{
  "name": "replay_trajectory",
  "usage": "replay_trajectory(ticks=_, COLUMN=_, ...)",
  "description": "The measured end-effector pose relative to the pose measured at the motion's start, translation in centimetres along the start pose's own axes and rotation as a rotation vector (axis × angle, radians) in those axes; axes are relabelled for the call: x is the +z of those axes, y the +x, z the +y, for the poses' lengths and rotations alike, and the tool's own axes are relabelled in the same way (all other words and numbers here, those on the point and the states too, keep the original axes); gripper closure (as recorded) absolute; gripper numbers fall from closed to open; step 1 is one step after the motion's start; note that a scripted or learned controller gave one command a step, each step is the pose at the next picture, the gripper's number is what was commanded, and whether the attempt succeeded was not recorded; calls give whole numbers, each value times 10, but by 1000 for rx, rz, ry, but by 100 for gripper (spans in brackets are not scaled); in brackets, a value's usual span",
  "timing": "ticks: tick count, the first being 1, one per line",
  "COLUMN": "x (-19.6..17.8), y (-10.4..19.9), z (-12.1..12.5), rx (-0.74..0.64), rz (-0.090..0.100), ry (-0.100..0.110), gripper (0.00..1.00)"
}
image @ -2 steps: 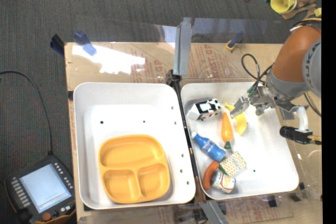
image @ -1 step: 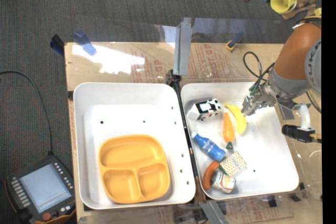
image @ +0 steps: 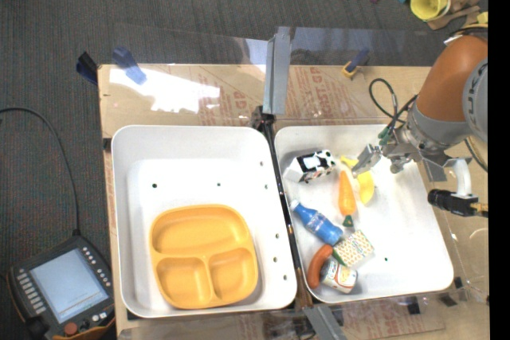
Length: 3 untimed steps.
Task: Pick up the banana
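Gripper (image: 374, 158) is hovering w/ fingers apart, grasping nothing; banana (image: 363, 185) is lying just below fingertips, beside carrot (image: 347, 195), prob. lining up for descent.

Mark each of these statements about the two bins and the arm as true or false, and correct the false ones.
1. The yellow divided tray lies in the right bin. False: it lies in the left bin.
2. The banana lies in the right bin beside the carrot. True.
3. The gripper is over the left bin. False: it is over the right bin, near the banana.
4. The blue bottle lies in the right bin. True.
5. The black-and-white cow toy sits on the yellow tray. False: it sits in the right bin, near its upper left corner.
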<state>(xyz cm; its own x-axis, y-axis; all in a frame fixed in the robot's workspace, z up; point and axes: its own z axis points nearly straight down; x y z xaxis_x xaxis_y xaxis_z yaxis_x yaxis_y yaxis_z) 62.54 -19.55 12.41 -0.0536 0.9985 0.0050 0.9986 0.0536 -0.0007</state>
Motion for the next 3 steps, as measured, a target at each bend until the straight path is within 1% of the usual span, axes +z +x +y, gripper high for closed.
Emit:
replay_trajectory(ticks=1, x=-10, y=-1, z=0, rx=2, rz=2, ry=0, gripper=100)
replay_trajectory(ticks=2, x=-10, y=-1, z=0, rx=3, rz=2, ry=0, gripper=0)
replay_trajectory(ticks=3, x=-30, y=-15, z=20, rx=-156, rz=-6, ry=-3, gripper=0)
